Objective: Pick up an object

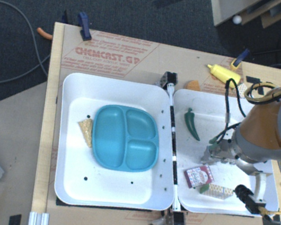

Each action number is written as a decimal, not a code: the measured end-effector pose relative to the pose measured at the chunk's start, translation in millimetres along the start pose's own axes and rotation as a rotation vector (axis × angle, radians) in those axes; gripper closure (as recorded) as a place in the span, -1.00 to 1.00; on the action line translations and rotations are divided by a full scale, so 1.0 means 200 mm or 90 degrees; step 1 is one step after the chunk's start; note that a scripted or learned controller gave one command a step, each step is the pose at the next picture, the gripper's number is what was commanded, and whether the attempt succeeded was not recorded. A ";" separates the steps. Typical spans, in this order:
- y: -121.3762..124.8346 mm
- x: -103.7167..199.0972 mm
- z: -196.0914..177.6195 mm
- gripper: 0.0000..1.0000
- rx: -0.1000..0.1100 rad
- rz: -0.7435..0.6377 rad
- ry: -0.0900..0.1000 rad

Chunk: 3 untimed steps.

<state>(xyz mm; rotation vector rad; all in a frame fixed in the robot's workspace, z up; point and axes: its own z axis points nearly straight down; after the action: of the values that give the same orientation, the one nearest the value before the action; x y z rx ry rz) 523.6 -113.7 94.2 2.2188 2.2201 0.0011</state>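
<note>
packet [198,176], red and white, lay in the right bin [206,104], just below the end effector [218,152], whose grip state i could not tell. approach step, i judged; next called for descending squarely onto the packet, clear of the green pepper [192,124].

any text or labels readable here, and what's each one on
"CHEMCAST GP": large red print on the brown board behind the left bin.
Smaller red lines above and below it on the board: too blurred to read.
Red-and-white packet in the right bin: print too small to read.
Patterned wrapper beside it: nothing legible.
</note>
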 end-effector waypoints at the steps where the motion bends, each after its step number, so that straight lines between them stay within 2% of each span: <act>1: 0.00 0.00 0.00 -1.00 0.000 0.000 0.000; 2: 0.43 0.06 0.05 -1.00 0.001 -0.001 0.001; 3: 0.51 0.10 0.05 -1.00 0.000 -0.001 0.000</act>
<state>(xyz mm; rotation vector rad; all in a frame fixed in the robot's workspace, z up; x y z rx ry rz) 625.4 -93.4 84.8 2.2184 2.2216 0.0008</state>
